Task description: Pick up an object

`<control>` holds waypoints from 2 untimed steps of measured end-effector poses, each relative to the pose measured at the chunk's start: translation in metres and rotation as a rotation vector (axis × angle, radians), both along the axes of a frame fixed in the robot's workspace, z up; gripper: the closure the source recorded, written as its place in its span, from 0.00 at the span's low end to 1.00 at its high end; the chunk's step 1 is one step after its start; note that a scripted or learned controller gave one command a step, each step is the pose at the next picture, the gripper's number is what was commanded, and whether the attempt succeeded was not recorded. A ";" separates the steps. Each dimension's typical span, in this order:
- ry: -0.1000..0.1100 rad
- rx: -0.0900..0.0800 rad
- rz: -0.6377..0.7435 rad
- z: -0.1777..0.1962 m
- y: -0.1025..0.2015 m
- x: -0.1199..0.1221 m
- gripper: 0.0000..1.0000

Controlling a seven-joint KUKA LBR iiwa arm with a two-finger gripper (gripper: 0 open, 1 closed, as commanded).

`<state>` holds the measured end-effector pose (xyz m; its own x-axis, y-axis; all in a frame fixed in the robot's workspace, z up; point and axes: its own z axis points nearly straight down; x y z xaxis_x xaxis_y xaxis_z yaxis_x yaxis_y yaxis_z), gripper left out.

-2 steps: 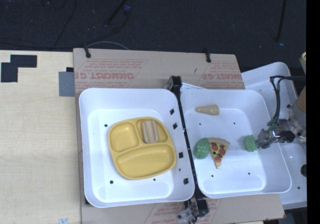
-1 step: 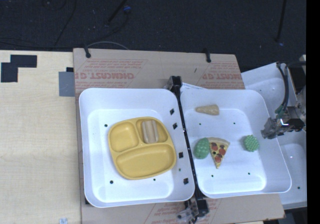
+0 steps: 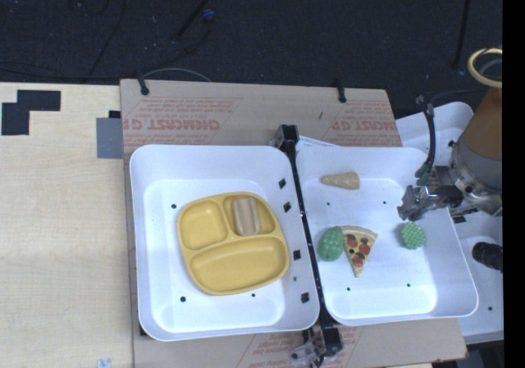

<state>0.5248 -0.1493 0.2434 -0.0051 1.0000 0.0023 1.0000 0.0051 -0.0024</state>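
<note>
Rightward, the gripper point(image 3: 413, 209) is hovering just beside the green ball point(image 3: 413, 235) in the right bin point(image 3: 455, 293). Whether its fingers are gaping or closing cannot be told.

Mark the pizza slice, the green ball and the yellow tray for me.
pizza slice point(image 3: 358, 247), camera view, middle of the topping.
green ball point(image 3: 413, 235), camera view, its centre.
yellow tray point(image 3: 238, 270), camera view, floor of the large compartment.

Glossy yellow plastic tray point(image 3: 234, 268); smooth white bins point(image 3: 156, 186); matt cardboard point(image 3: 246, 116).
</note>
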 end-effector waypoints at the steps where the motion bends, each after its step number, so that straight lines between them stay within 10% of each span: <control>1: 0.000 0.000 0.000 -0.009 0.044 0.023 1.00; 2: -0.001 -0.001 0.000 -0.006 0.104 0.037 1.00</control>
